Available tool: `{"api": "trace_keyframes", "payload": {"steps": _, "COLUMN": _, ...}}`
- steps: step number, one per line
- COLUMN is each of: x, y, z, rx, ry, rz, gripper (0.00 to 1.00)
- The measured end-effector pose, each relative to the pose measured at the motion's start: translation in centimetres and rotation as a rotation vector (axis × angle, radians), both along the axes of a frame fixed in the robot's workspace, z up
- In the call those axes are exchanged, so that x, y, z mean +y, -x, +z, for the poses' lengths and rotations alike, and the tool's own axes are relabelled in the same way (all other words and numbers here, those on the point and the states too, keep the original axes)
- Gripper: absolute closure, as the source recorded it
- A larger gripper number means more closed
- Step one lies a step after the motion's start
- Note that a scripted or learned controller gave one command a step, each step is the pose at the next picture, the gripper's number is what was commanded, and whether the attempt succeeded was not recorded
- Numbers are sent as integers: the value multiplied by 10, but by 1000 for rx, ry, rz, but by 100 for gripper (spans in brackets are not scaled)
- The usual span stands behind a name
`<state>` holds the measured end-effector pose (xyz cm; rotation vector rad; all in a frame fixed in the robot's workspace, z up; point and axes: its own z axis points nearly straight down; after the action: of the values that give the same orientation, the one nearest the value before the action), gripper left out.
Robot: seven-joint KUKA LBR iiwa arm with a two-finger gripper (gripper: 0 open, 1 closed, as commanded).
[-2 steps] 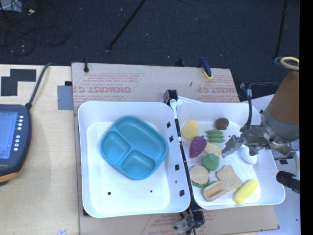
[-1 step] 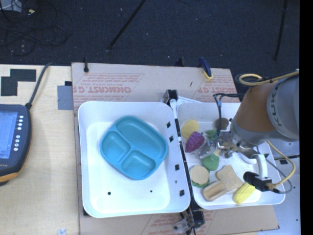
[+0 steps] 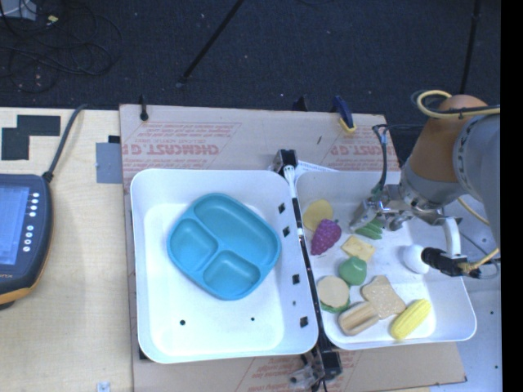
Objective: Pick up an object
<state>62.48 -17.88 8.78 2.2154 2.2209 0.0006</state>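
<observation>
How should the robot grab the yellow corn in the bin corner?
Probably across the middle of the corn, coming straight down from above. It lies flat and slanted, long and narrow, so the hand should close across its short width. The bin wall sits close on the outer side, the toast on the other.

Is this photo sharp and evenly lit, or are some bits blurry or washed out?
Camera view: soft overall; the toy foods, such as the purple grapes, lack fine detail. The white bins' rims are bright, nearly washed out, while the floor behind is dark. The pincer looks smeared.

Bright even light, soft shadows, slightly grainy.
</observation>
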Motion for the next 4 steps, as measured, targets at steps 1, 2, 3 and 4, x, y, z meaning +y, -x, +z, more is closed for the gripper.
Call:
{"api": "trace_keyframes", "payload": {"steps": 1, "x": 1, "y": 2, "z": 12, "rx": 4, "ry": -4, "rz": -2, "gripper": 100}}
{"api": "trace_keyframes", "payload": {"steps": 2, "x": 117, "y": 23, "z": 106, "rx": -1, "ry": -8, "rz": 8, "gripper": 100}}
{"api": "trace_keyframes", "payload": {"steps": 3, "x": 110, "y": 25, "z": 99, "rx": 6, "ry": -4, "rz": -2, "gripper": 0}}
{"api": "trace_keyframes", "payload": {"steps": 4, "x": 83, "y": 96, "z": 14, "rx": 19, "ry": -5, "rz": -7, "gripper": 0}}
